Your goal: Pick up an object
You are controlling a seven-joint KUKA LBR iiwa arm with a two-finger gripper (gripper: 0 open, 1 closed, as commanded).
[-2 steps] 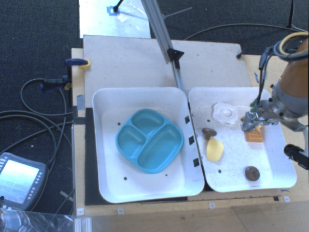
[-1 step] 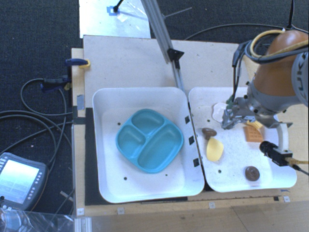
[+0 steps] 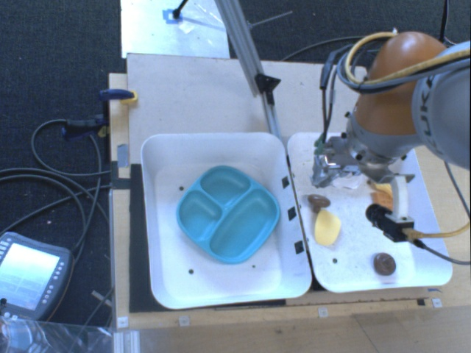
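A blue divided plate (image 3: 228, 213) lies in the left bin (image 3: 158, 271); a teach pendant (image 3: 28, 272) with a lit screen sits at the lower left on dark carpet (image 3: 51, 50); black cables (image 3: 44, 175) loop beside it; a grey pole (image 3: 243, 43) slants over the bench (image 3: 199, 94); clamps (image 3: 118, 95) grip the bench's left edge.

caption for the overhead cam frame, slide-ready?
KUKA arm's gripper hovers over the right bin near a yellow piece; blue divided plate sits in the left bin.
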